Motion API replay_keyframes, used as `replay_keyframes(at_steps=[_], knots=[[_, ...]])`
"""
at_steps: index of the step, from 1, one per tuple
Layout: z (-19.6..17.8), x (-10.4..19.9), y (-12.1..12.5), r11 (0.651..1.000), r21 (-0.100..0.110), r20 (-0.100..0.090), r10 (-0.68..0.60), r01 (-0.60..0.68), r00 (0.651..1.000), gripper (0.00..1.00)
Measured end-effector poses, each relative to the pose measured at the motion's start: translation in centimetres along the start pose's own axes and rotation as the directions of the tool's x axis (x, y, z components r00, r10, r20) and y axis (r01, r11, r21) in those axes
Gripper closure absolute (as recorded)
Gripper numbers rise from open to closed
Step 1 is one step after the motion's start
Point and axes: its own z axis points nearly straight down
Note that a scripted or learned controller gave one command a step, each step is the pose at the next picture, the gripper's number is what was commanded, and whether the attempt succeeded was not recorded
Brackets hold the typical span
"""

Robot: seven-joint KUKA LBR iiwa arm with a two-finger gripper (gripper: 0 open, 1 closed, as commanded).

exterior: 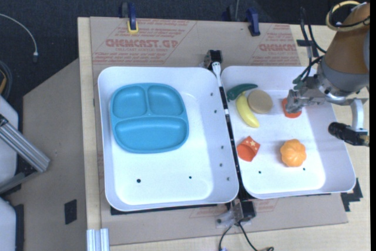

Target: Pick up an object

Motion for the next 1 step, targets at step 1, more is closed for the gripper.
replay_keyframes(at_steps=[1], knots=[[-6.36,-0.07,-0.04,1.000,-0.003,0.001,-0.001,0.001,1.000,1.00]])
